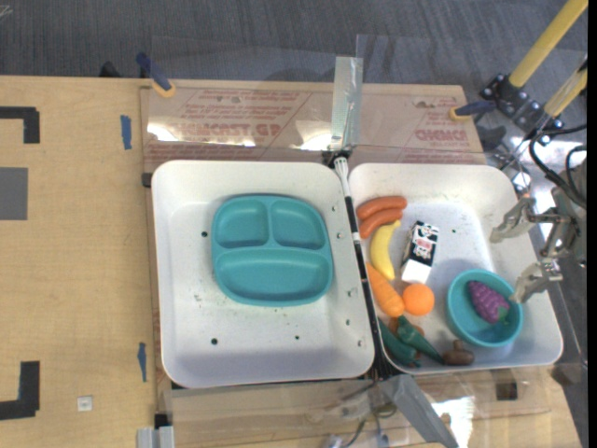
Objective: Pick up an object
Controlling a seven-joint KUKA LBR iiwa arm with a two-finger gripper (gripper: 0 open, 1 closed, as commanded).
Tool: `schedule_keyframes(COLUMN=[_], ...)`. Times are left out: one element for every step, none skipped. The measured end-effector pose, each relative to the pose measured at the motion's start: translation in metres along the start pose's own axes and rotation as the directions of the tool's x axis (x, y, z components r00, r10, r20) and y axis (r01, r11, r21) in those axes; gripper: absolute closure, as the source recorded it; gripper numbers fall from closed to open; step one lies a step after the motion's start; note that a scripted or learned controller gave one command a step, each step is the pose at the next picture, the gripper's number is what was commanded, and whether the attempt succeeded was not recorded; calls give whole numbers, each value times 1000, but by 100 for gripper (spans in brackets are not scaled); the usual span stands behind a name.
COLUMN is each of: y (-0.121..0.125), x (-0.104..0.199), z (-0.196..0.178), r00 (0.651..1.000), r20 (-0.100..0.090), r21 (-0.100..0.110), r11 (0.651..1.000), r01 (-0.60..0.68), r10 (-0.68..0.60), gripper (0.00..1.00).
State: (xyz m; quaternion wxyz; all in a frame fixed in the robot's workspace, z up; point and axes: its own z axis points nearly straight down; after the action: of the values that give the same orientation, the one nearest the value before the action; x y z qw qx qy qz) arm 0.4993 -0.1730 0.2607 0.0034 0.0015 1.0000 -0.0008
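Two flat white bins sit side by side on the light brown wooden desk (65, 278). The left white bin (170, 250) has one thing in it: a blue-green plastic plate (272, 250) with three parts. It lies flat near the middle of that bin.

The right white bin (466, 187) holds the small toys that can be picked up. A shiny orange-red toy sausage (381, 211) lies at the top, near the wall between the bins. Just below it is a bent yellow toy banana (383, 247). Under the banana lies a long orange toy carrot (384, 289), and a small round orange ball (419, 300) touches the carrot's lower end. A little white box with black marks (422, 250), like a milk carton, stands just beside the banana. At the bottom of the bin lies a dark green toy vegetable (410, 342), and a small brown lump (457, 351) is next to it. A round blue-green bowl (464, 323) sits in the lower right part of the bin. A bumpy purple bunch of toy grapes (489, 299) rests inside the bowl.

The end effector (513, 261) reaches over the right side of the right bin, just above and beside the bowl. Its two thin metal fingers are spread wide apart. Nothing is between them, and they touch none of the toys.
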Motion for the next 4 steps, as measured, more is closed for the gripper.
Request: schedule_keyframes(y=[43, 83, 62, 73], x=[18, -11, -84, -100], z=[43, 146, 172, 172], r00=[982, 976, 971, 919], r20=[-4, 1, 3, 2], r21=[-1, -1, -1, 0], r11=[982, 976, 971, 919], r01=[-187, -218, -240, -394], r10=[187, 218, 240, 394], gripper=[0, 0, 0, 0])
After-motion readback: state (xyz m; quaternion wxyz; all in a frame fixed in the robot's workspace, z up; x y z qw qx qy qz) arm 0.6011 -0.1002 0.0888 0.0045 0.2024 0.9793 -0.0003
